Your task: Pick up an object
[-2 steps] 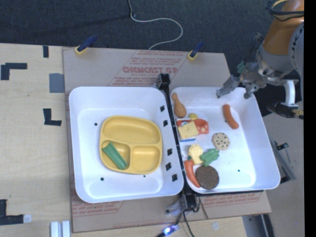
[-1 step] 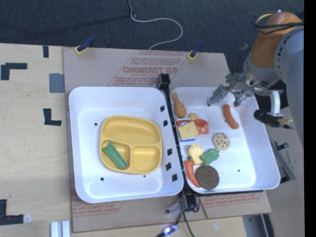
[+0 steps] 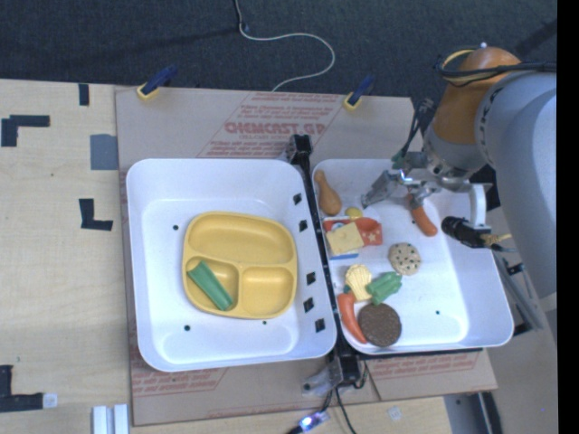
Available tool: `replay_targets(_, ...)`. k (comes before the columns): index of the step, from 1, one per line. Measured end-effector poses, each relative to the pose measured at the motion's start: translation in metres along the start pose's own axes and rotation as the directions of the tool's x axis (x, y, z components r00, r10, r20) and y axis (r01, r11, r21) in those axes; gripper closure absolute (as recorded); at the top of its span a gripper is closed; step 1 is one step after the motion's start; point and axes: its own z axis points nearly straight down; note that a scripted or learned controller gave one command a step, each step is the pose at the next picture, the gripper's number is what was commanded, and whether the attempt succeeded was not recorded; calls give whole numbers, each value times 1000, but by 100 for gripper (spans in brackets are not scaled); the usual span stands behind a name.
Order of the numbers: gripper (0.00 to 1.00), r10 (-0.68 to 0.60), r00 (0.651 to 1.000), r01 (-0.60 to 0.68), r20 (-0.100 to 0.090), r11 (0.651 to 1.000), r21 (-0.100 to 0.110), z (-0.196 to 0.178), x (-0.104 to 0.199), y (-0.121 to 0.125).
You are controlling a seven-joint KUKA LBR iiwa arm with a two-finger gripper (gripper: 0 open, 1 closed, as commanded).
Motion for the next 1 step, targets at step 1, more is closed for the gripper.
replay_targets(1, 0, 0, 1000, 0, 1, 1000, -5, 14, 1, 0)
